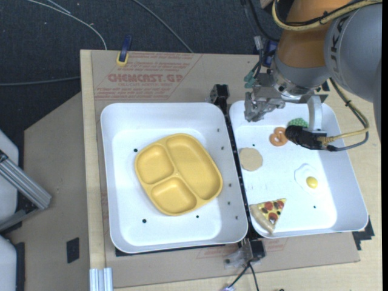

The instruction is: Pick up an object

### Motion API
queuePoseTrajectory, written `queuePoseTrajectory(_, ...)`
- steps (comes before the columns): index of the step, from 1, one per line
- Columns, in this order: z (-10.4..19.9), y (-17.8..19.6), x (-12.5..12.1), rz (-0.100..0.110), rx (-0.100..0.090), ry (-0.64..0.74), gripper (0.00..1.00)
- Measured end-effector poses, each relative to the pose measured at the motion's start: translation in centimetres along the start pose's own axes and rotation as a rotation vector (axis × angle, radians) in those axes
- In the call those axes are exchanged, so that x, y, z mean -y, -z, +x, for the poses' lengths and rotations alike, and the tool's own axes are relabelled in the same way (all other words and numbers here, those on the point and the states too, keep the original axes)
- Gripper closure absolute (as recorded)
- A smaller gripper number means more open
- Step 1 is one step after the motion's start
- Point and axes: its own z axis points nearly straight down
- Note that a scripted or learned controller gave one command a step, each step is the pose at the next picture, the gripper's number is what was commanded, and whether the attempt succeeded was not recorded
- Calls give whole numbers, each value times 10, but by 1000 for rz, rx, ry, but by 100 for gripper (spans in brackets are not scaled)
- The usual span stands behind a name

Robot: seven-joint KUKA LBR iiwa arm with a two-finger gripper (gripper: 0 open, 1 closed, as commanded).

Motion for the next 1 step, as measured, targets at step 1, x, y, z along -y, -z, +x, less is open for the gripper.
queuePoseTrajectory(1, 51, 4, 5, -1, 0, 1, 100)
